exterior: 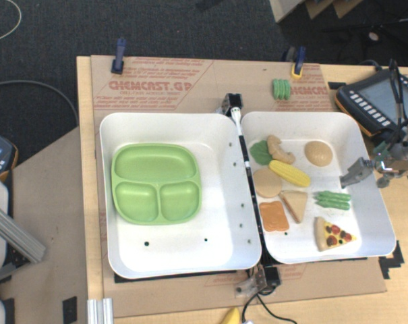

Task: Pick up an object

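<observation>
We are looking down on the right bin [372,238], where toy food is lying: a corn cob [289,173], green beans [332,199], a pizza slice [332,235] and a round bun [318,152]. Our hand [357,172] is hovering at the bin's right edge, just above the beans; whether it is gripping anything, we cannot tell. A green tray [156,183] is sitting in the left bin [123,255].

Bench top: brown board [190,79] printed with red lettering, lying under both bins.
Clamps: a blue one [118,56] at the board's far left edge, a blue-and-yellow one [298,62] at the far right.
Stray piece: a small green ribbed item [281,89] on the board (outside the bins).
Floor: dark carpet [123,12], a thin cable [8,19] looping at far left.
Right side: a dark handheld pendant [373,103].
</observation>
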### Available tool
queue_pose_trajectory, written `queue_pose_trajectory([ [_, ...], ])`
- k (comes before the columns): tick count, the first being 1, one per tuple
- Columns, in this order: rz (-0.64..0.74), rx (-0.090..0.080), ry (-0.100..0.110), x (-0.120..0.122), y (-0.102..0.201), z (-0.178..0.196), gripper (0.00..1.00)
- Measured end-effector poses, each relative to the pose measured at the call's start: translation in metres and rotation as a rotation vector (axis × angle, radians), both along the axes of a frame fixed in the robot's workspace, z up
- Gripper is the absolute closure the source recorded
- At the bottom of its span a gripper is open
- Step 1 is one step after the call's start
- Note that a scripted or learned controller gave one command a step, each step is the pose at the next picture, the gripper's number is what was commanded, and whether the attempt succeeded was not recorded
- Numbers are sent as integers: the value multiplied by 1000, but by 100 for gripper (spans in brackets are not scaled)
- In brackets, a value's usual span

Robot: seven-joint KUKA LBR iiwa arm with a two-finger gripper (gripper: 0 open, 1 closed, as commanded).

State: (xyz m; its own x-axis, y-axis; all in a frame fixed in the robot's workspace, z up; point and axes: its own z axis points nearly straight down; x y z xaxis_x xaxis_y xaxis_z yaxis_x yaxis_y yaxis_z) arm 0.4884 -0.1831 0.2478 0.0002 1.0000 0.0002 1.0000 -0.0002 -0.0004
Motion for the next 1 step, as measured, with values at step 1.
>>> queue_pose_trajectory([
  [1, 4, 6, 11, -11, 57, -154, 0],
])
